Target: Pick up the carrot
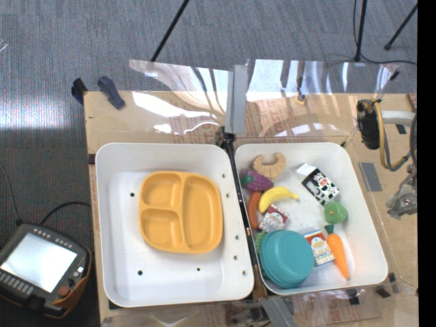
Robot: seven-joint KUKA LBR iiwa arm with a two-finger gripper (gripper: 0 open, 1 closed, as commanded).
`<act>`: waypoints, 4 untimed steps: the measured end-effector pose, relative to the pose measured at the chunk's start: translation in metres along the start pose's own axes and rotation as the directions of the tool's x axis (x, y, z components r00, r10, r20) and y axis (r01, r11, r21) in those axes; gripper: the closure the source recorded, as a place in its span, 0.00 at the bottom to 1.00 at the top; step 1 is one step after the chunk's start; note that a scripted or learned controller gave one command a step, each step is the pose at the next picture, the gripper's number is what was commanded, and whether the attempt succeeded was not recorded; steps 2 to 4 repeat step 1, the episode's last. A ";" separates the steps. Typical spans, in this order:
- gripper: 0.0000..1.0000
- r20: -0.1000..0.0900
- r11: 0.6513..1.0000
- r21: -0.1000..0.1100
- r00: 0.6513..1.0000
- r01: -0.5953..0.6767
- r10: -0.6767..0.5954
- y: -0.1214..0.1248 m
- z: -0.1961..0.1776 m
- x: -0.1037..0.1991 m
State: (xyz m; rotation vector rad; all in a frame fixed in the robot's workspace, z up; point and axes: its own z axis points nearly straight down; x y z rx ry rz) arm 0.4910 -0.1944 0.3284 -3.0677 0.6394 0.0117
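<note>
In the right bin (361, 182), the carrot (338, 253) lies untouched.

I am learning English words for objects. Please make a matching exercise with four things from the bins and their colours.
Things:
1. carrot
2. banana
3. bowl
4. divided plate

Colours:
A. teal
B. orange with a green top
C. bright yellow
D. yellow-orange

Pairs: 1-B, 2-C, 3-A, 4-D

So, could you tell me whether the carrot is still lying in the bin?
Yes: the carrot lies flat in the right bin, beside the teal bowl.
</note>
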 end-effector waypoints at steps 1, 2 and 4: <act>1.00 -0.006 0.976 -0.001 0.976 0.217 -0.217 0.008 -0.065 0.016; 1.00 -0.006 0.976 -0.001 0.976 0.217 -0.217 0.008 -0.065 0.016; 1.00 -0.006 0.976 -0.001 0.976 0.217 -0.217 0.008 -0.065 0.016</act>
